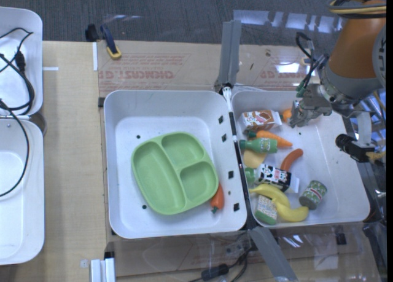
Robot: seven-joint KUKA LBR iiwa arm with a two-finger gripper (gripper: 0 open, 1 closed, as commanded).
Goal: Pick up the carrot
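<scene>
Carrot [273, 137] lies just left of and below the jaws, whose state I cannot tell.

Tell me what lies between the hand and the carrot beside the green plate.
In the camera view, between the hand and the carrot lie a green bottle and the bin walls.

A carrot [217, 197] lies in the left bin [116, 170] beside the green divided plate [175, 172], while the pincer [300, 117] hangs over the cluttered right bin [344, 207].
</scene>
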